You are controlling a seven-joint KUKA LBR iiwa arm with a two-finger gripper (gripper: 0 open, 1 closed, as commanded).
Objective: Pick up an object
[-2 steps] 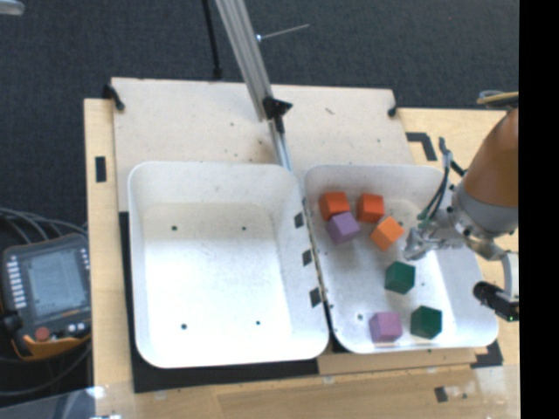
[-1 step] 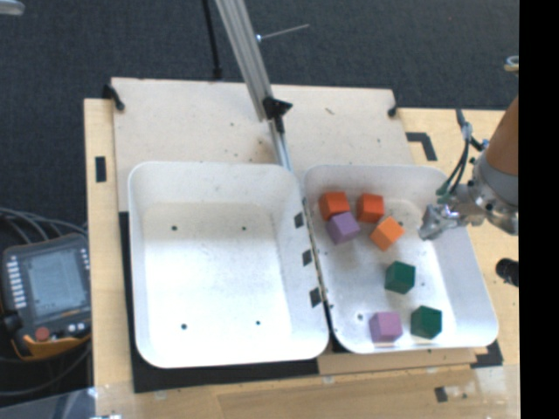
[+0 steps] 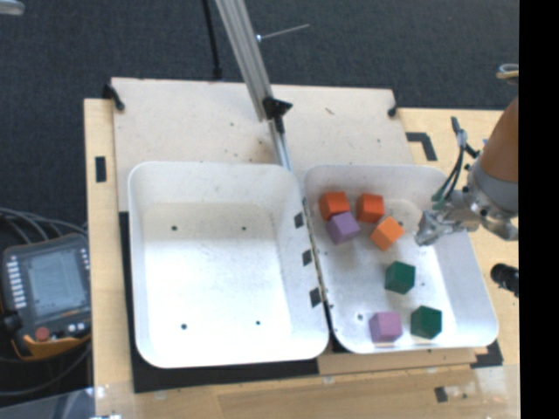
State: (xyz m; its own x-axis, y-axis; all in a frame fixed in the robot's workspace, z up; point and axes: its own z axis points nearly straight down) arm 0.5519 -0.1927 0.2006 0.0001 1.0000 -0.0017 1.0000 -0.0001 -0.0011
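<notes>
Camera view crops the arm [image 3: 498, 160]; fingers [image 3: 428, 231] blurred beside orange cube [image 3: 387, 232].

Bright, even overhead light, soft shadows, mild overall blur and slight overexposure on white.

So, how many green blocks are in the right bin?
2. One green block lies mid-bin, below the orange blocks. The other green block sits near the front edge, right of a purple block. The gripper might hide a little of the bin.

Grey metal robot arm [image 3: 496, 190] with orange band above wrist, thin green and dark cables alongside, silver-grey 2-finger gripper [image 3: 428, 232].
</notes>
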